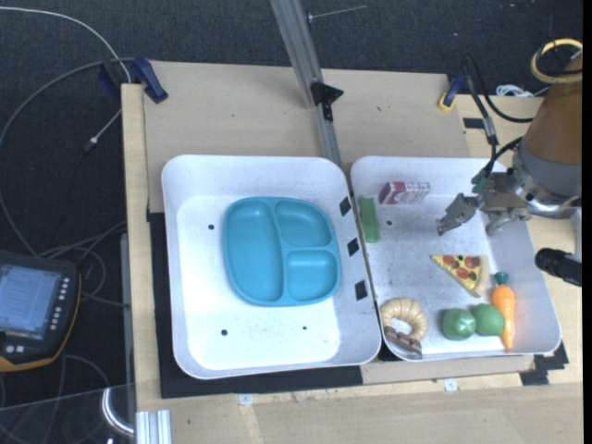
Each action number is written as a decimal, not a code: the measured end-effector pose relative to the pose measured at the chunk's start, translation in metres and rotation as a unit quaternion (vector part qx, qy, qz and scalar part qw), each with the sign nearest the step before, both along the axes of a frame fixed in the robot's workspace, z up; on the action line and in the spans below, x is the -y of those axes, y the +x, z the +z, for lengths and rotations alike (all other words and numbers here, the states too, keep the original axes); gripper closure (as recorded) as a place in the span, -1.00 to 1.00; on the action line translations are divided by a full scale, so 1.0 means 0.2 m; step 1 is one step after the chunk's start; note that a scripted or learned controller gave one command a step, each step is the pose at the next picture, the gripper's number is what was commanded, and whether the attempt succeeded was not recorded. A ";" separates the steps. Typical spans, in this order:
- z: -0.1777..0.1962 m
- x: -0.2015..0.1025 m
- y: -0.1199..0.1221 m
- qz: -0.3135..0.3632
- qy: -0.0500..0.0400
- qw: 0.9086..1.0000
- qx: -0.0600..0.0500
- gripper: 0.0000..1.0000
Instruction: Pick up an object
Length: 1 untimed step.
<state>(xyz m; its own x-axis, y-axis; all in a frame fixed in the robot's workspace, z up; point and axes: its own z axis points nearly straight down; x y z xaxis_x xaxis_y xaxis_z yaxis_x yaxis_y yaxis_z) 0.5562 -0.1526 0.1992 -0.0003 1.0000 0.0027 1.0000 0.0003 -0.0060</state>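
The end effector (474, 215) hangs over the upper right part of the right bin (407, 248), its two grey fingers spread apart with nothing between them, so it is released and grasping nothing. One finger (455, 215) points down and left toward the bin floor; whether its tip touches the floor is hard to judge from this slant. The arm (555, 141) reaches in from the right, its orange band just above the grey wrist. Below the end effector and apart from it lies a pizza slice (460, 268), flat on the bin floor. Further toward the near right corner sit an orange carrot (503, 309) standing roughly lengthwise along the bin's right wall, and just to its left two green round pieces (472, 322) touching each other. A tan ring-shaped pastry (404, 319) rests at the near left corner. Against the bin's left wall lies a green block (370, 219), and near the far wall a small pink and white box (405, 191), well apart from the fingers. The left bin (185, 248) holds a blue divided plate (280, 250) lying flat in its middle. Both bins sit side by side on the counter (231, 109).
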 end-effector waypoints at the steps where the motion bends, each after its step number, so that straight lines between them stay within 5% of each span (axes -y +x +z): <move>1: -0.29 -0.05 0.00 0.000 0.000 1.000 -0.001 -1.00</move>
<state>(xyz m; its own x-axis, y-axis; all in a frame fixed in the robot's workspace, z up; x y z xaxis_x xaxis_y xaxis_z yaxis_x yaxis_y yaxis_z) 0.5567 -0.1430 0.1411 -0.0008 1.0000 0.0034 1.0000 0.0008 -0.0070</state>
